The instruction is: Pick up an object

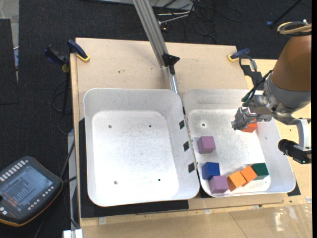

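Claw [242,123] over right bin [218,103], fingers' spread cannot be told, orange-red block [251,127] touching it

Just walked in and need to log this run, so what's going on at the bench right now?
A grey robot arm reaches in from the right, and its hand is low over the right bin, right at an orange-red block near the bin's far right side. Whether it has actually gripped that block can't be told from here. Five more blocks lie nearer the front of that bin: a purple block, a blue block, another purple one, an orange block and a green block.
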